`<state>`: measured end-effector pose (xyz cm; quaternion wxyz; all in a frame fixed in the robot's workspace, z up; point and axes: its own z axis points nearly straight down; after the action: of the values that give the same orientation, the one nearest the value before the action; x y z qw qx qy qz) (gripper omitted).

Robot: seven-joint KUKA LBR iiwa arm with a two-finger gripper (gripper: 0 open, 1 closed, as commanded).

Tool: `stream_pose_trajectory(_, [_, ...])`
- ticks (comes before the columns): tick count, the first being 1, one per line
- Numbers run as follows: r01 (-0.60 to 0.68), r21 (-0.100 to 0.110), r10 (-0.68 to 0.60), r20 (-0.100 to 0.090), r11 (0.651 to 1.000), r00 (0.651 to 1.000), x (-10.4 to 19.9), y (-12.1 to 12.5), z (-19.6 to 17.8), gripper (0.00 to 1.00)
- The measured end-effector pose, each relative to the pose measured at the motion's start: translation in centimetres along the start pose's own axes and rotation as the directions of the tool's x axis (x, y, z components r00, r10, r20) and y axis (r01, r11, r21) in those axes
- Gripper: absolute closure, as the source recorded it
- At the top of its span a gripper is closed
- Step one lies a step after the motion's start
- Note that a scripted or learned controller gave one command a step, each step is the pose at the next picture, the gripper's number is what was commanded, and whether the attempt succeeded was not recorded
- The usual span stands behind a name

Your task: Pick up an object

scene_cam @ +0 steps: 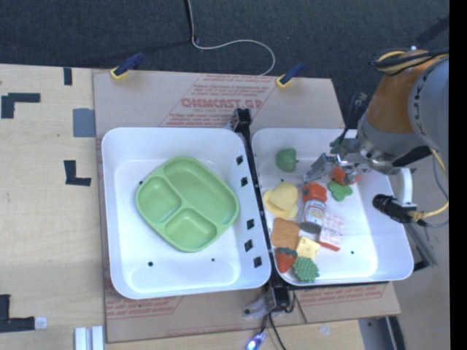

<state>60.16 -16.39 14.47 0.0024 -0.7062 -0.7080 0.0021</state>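
Note:
My gripper point(336, 170) hangs low over the far right part of the right bin point(379, 261), its fingers spread open. A small red-orange piece point(339, 175) lies in the gap between them, and I cannot tell whether they touch it. A small green piece point(340, 191) sits just in front of it. Left of the gripper are a red toy vegetable point(314, 192), a small labelled bottle point(314, 214) and a round green item point(286, 159).
More toy food crowds the right bin's left half: a yellow piece point(283, 197), a brown slice point(284, 232), a strawberry point(284, 257), a green bumpy piece point(306, 269). A green divided plate point(187, 203) lies in the left bin point(124, 268). A black divider point(250, 195) separates the bins.

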Motion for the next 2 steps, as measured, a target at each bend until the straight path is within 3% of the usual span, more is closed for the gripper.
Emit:
stream_pose_trajectory(1, [0.000,0.001,0.000,0.000,1.000,1.000,0.2,-0.1,5.5,0.00])
stream_pose_trajectory(2, [0.001,-0.004,-0.001,0.001,1.000,1.000,0.2,0.0,4.1,1.00])
